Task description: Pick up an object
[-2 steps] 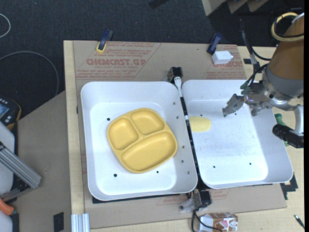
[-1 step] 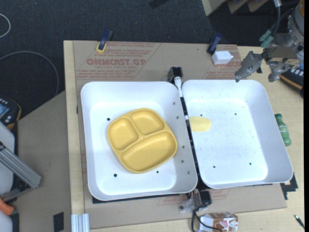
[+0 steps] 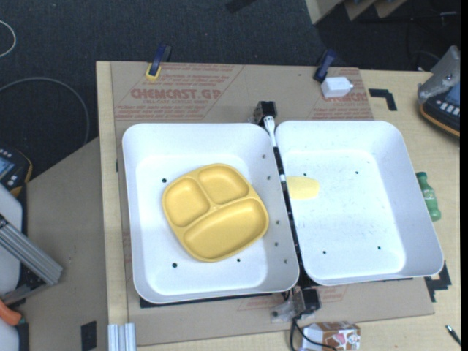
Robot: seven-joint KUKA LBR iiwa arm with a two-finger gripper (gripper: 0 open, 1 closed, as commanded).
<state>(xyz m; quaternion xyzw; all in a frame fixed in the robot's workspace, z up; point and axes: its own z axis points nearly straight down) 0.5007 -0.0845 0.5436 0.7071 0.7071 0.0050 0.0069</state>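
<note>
A yellow divided plate (image 3: 214,212) lies flat in the middle of the left bin (image 3: 139,196). It looks like light, stiff, smooth plastic, so its raised rim is likely the best hold. The pincer's state cannot be told.

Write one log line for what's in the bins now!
left white bin: yellow three-compartment plastic plate | right white bin: small pale yellow flat piece near left wall | nothing lifted

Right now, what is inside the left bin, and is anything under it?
The left bin holds one yellow divided plate lying flat, with three sections that look bare. Whatever lies under the plate is covered, so I cannot tell.
</note>
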